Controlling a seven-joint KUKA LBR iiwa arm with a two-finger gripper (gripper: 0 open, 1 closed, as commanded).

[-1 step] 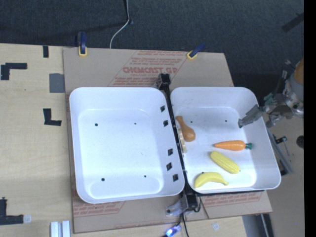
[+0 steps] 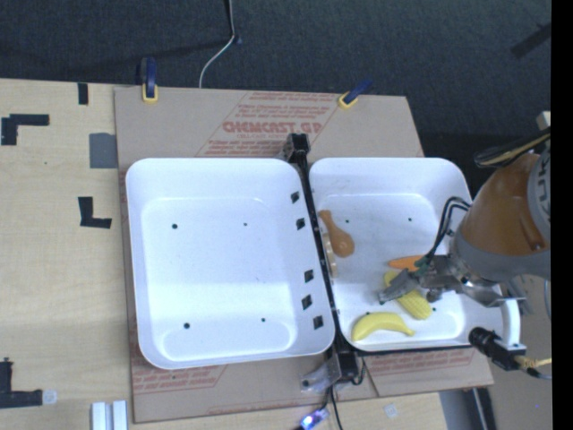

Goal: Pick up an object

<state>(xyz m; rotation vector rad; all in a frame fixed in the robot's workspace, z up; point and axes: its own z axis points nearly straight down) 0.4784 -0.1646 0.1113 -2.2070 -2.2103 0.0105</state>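
Note:
In the right bin (image 2: 376, 173) lie a yellow banana (image 2: 382, 326) near the front wall, a yellow corn-like piece (image 2: 414, 305), an orange carrot-like piece (image 2: 407, 262) and a tan wooden spoon-shaped thing (image 2: 337, 233) near the divider. My gripper (image 2: 400, 287) reaches in from the right, low over the bin floor, its dark fingers just left of the corn piece and below the orange piece. Nothing shows between its fingers.
The left bin (image 2: 143, 186) stands beside the right one, joined by a black hinged divider (image 2: 309, 240). Both rest on cardboard on a wooden bench. The arm's orange band (image 2: 506, 213) hangs over the right bin's right wall.

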